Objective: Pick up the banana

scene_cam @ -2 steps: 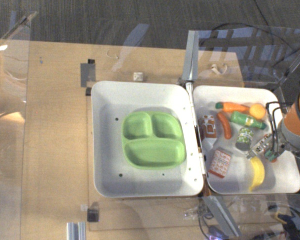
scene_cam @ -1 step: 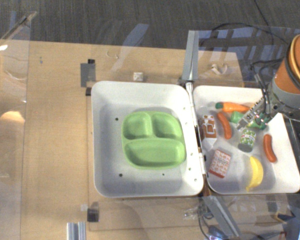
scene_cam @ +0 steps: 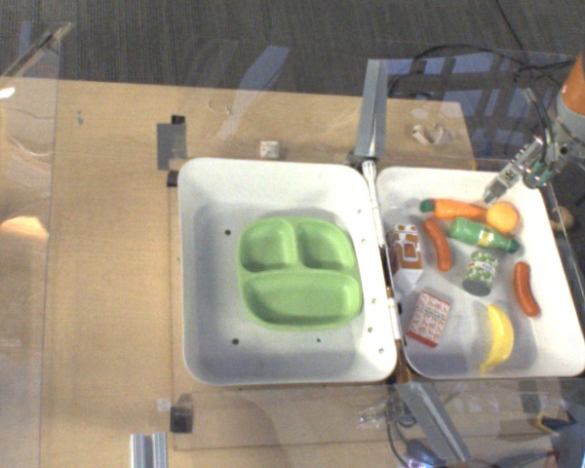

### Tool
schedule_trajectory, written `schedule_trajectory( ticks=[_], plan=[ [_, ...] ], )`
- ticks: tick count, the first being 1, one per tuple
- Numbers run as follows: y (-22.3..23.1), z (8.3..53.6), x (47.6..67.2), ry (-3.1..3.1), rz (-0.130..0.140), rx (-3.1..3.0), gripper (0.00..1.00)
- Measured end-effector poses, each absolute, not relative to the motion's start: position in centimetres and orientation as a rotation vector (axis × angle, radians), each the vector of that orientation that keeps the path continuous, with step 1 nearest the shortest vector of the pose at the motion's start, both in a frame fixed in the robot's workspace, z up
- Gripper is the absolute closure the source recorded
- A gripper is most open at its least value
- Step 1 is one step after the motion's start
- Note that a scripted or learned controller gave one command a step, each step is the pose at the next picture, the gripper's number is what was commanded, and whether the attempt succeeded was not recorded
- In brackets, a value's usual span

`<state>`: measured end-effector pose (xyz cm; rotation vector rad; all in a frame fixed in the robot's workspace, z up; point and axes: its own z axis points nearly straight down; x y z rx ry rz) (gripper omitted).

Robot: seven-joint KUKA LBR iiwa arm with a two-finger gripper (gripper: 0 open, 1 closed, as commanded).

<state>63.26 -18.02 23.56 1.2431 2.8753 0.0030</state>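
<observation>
— Where is the banana (scene_cam: 498,338)?

— It lies in the right bin (scene_cam: 565,359), near the front right corner, yellow and curved, resting on the bin floor. Nothing of mine touches it.

— What sits around it?

— Just to its left lies a small red-and-white carton (scene_cam: 429,318), flat on its face. Behind the banana stands a small tin can (scene_cam: 480,272) with a green and white label. To the banana's right and a little farther back is a red sausage (scene_cam: 526,290), lying along the bin's right side.

— And farther back?

— A green bottle (scene_cam: 481,234) lies on its side, with an orange ball-shaped fruit (scene_cam: 503,217) touching its far end. A carrot (scene_cam: 453,208) lies across the back, and a second sausage (scene_cam: 438,244) lies beside a brown-and-white box (scene_cam: 406,247) near the left wall.

— Where is your gripper?

— My gripper (scene_cam: 507,178) hangs over the back right part of that bin, just above the orange fruit and well apart from the banana. Whether the fingers are apart or together, I cannot tell from here; I see nothing between them.

— And the other bin?

— The left bin (scene_cam: 205,339) holds a green divided plate (scene_cam: 298,271) in its middle. Both bins rest side by side on the wooden table (scene_cam: 88,291).
</observation>
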Motion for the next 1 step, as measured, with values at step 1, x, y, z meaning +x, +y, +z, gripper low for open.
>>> schedule_trajectory(
  ticks=[1],
  plan=[
    [-17.99, 23.55, 63.27, 2.876, 0.003, 1.242, 0.00]
  ],
)
